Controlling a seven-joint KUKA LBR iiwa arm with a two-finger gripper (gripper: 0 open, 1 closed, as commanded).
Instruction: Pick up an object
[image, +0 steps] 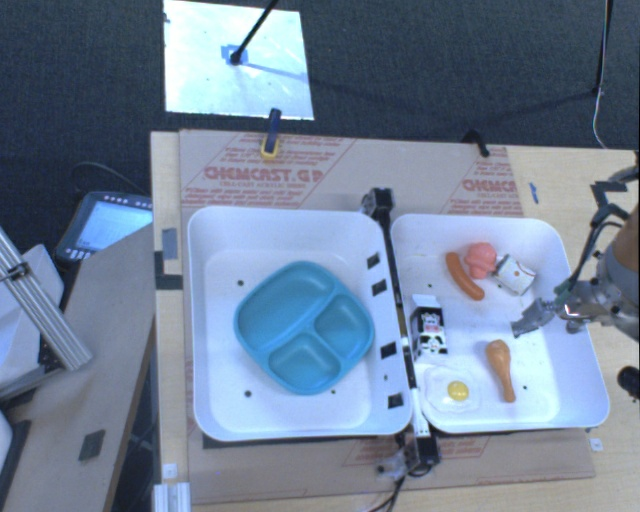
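Two shallow white bins sit side by side on the desk (165, 300), over a sheet of printed cardboard (330, 165).

Left bin (215, 400), centre-left of frame: holds a blue compartment plate (303, 327) with three sections, lying flat and turned at an angle.

Right bin (585, 395), centre-right of frame: several toy foods, all apart from one another except the upper pair.
- Toy sausage (464, 275), orange-red, upper part of bin, lying on a slant.
- Pink rounded toy (481, 258) just beside the sausage, to its right.
- Small white cylinder with coloured markings (513, 274) right of the pink toy.
- Black-and-white carton (430, 330) with a cow print, near the bin's left wall.
- Toy fried egg (452, 390), lower left corner.
- Toy drumstick (499, 367), lower middle.

End effector (530, 320) reaches in from the right edge of frame, over the right side of the right bin, above and right of the drumstick. Nothing visible between its fingers; open or closed, cannot tell at this resolution.
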